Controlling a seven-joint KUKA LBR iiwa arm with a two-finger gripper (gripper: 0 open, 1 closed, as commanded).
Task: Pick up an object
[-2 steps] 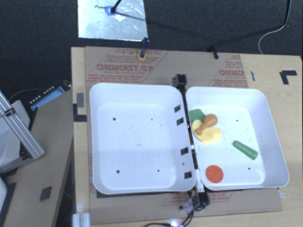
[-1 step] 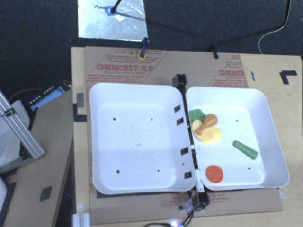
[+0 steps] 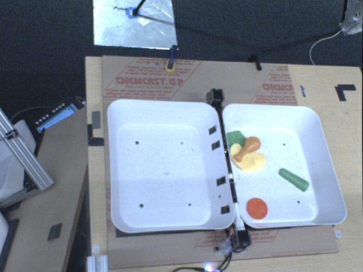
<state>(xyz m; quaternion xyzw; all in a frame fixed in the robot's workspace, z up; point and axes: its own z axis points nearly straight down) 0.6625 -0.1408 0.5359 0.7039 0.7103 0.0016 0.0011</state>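
Note:
The right bin [image 3: 323, 146] holds a few small objects. A green piece [image 3: 235, 136] lies near its left wall, touching an orange club-shaped piece [image 3: 248, 147]. Under that orange piece rests a yellow lump [image 3: 252, 162]. A green cylinder [image 3: 294, 179] lies tilted toward the bin's right side. A flat orange-red disc [image 3: 257, 208] sits near the front left corner of that bin.
The left bin [image 3: 122, 152] stands beside the right one, joined by a black clip strip [image 3: 221, 163]. Both rest on a cardboard sheet [image 3: 187, 78]. A silver plate [image 3: 134, 16] lies at the back; aluminium framing [image 3: 22, 157] stands at the left.

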